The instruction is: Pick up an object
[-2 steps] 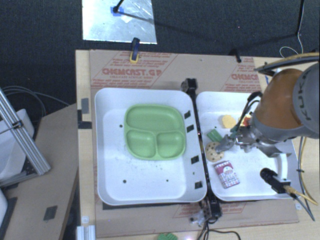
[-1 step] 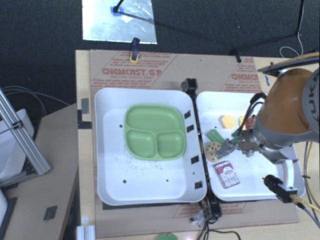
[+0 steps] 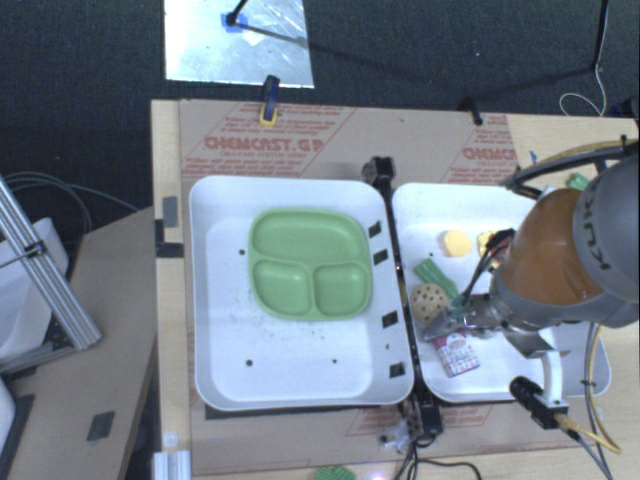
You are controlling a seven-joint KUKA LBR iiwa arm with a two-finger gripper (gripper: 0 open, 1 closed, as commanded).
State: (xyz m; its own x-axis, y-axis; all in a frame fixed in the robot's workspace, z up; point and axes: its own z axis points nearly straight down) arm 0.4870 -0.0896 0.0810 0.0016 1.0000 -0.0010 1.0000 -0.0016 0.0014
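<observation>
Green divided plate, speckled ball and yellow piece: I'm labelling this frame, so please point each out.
green divided plate (image 3: 308, 264), camera view, on its large upper compartment.
speckled ball (image 3: 430, 300), camera view, on its top.
yellow piece (image 3: 456, 242), camera view, on its middle.

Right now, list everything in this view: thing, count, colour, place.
bins: two, white, side by side on the bench.
divided plate: one, green, in the left bin.
yellow piece: one, yellow, right bin, far part.
green piece: one, green, right bin, beside the speckled ball.
speckled ball: one, tan with dark dots, right bin near the divider.
packet: one, pink and white, right bin, near edge.
foil sheet: one, silver, on the dark floor beyond the bench.
arm: one, grey with orange band, over the right bin.
gripper: one, low between ball and packet.
</observation>
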